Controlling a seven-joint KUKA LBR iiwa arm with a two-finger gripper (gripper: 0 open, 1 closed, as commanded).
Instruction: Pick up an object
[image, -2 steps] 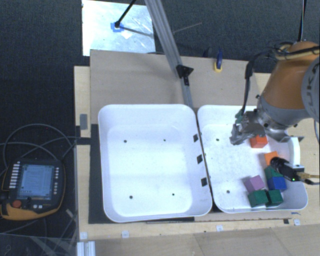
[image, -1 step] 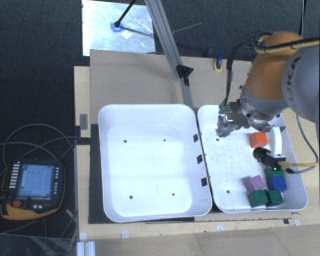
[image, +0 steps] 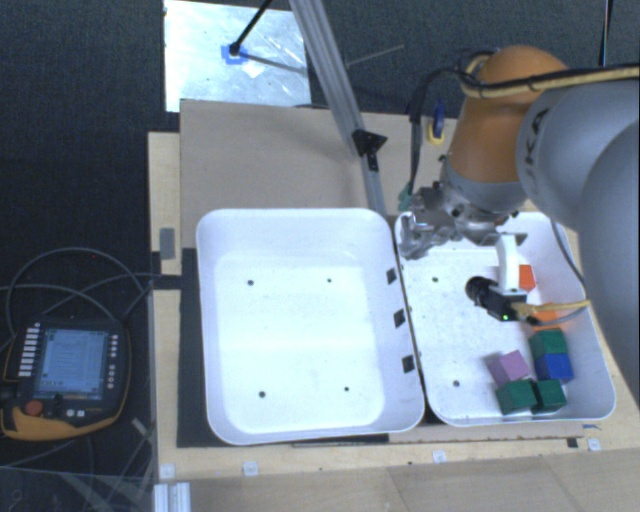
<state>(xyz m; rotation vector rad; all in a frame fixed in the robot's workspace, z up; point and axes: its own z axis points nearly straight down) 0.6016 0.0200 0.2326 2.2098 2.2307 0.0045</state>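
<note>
Teach pendant (image: 65, 378) with cables left of the bench; tripod leg (image: 335, 85) above the bins

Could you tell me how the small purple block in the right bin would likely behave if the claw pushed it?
The small purple block looks rigid and flat-faced, so it would probably slide, not roll. It sits against the green block, which may shift too. It seems light.

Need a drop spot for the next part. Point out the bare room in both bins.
The left white bin has bare floor from wall to wall. In the right white bin, only the floor beside the dividing wall is free; green, blue and purple blocks crowd its near right corner, under the gripper.
</note>
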